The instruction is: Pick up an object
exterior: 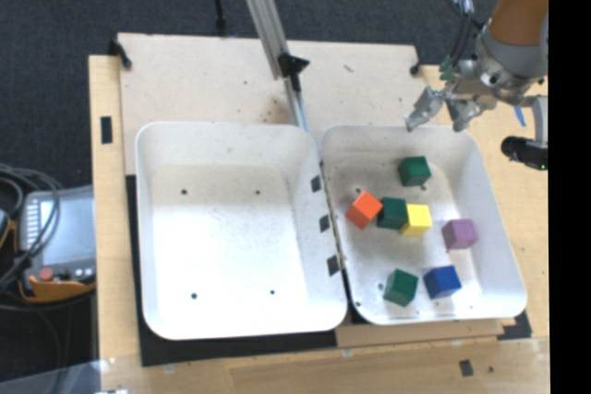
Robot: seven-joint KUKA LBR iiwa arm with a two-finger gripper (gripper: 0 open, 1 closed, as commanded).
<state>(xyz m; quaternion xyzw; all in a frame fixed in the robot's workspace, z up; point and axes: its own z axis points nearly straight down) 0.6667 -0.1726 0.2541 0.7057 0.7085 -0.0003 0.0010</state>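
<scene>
A small dark-green wooden cube (415, 170) sits in the right white plastic bin (489, 198), near its far rim. The gripper (440, 116) hovers above, fingers spread, empty. The cube looks light and rigid; flat opposite faces suit grasping.

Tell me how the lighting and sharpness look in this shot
Camera view: even, soft light; the blocks, like the yellow block, cast only faint shadows on the right bin; no strong glare on the left bin; overall slightly soft focus, and the tool looks a little blurred.
</scene>
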